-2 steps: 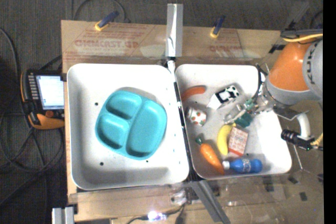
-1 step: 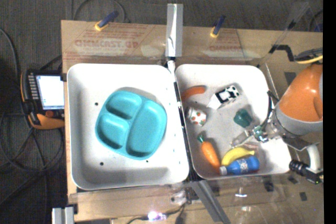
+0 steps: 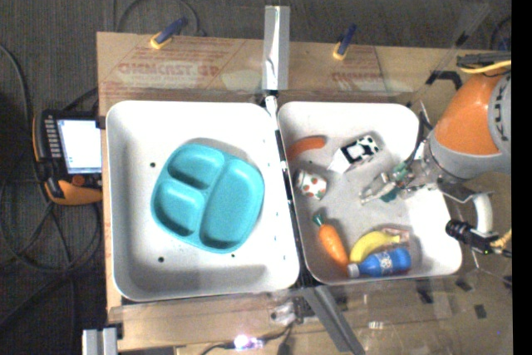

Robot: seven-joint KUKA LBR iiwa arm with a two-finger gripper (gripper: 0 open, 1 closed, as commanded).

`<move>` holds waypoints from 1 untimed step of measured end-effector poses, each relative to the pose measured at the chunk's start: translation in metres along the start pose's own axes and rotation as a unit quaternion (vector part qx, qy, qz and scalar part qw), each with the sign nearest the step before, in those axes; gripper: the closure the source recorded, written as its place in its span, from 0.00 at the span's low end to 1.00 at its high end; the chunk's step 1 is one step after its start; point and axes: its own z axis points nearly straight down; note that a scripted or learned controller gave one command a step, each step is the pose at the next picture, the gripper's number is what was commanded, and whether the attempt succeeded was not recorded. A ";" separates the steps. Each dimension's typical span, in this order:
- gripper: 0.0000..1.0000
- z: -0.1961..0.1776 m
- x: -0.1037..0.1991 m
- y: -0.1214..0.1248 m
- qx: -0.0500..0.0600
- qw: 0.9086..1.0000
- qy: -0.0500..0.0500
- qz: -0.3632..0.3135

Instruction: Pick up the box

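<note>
the box [image 3: 361, 149], white with black patches, lay in the upper middle of the right bin [image 3: 432, 262], just up-left of the gripper [image 3: 381, 186] (whether its grip was wide or narrow i could not tell). crowding it were an orange sausage [image 3: 306, 145], a spotted ball [image 3: 311, 184], a carrot [image 3: 332, 243], a banana [image 3: 378, 244] and a blue bottle [image 3: 382, 263]. a teal divided tray [image 3: 209, 194] sat in the left bin [image 3: 125, 262].

Small black-and-white box [image 3: 361, 150] lying tilted in right bin, upper middle, near back wall
</note>
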 end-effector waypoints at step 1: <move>1.00 -0.009 -0.006 -0.002 -0.002 1.000 -0.006 0.003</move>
